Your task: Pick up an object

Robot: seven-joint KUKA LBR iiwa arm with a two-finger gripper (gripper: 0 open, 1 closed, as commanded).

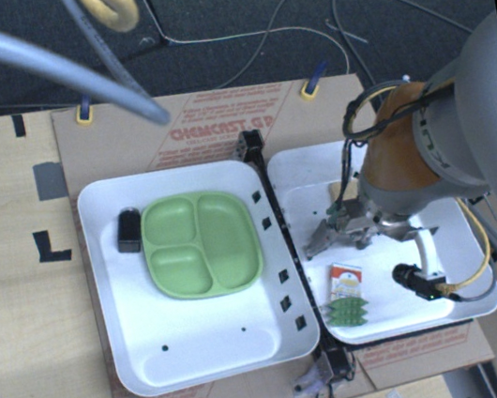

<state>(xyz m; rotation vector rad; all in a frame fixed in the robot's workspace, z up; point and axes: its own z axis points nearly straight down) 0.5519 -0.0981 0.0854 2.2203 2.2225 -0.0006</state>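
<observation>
Camera view: two white bins are seen side by side on a cardboard sheet (215, 118) laid over the bench. In the left bin (113, 293) a green divided plate (203, 244) lies flat, upper centre, with a small black block (128, 231) touching or just beside its left rim; which, cannot be told. In the right bin (301, 170) a small orange-and-white packet (344, 276) lies near the front left, and a green spiky item (347, 310) sits just below it, touching or nearly so. The arm (453, 143) is seen reaching in from the right, orange band (391, 154) above the wrist, cables looped around it. The gripper (326, 235) is low over the right bin's middle left, pointing left toward the divider, above and apart from the packet. The fingers (314, 246) look spread a little, with nothing seen between them. A black cylindrical fitting (415, 280) with a yellow cable hangs below the wrist, to the right of the packet
</observation>
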